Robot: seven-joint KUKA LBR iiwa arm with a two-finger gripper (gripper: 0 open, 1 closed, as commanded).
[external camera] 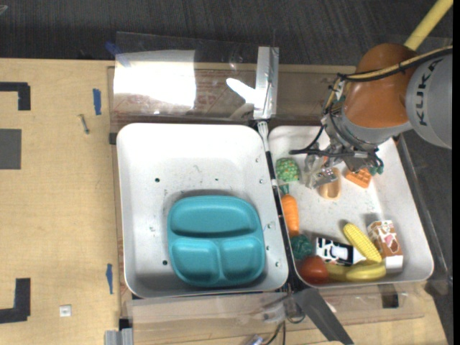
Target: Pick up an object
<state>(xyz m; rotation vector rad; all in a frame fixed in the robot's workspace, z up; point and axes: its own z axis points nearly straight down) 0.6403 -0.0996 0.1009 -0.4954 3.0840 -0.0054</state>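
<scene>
At the near edge of the right bin (420,254) lay a smooth red tomato (313,267), a curved yellow banana (357,271), a knobbly corn cob (361,241) and a small printed carton (384,237). Along its left wall sat a tapered orange carrot (290,215), with a bumpy green piece (287,169) beyond. The gripper (328,175) hung low over the bin's far half, a tan cylindrical piece (329,187) just below it; its opening could not be made out. The left bin (144,149) carried a glossy teal divided tray (215,240).
</scene>
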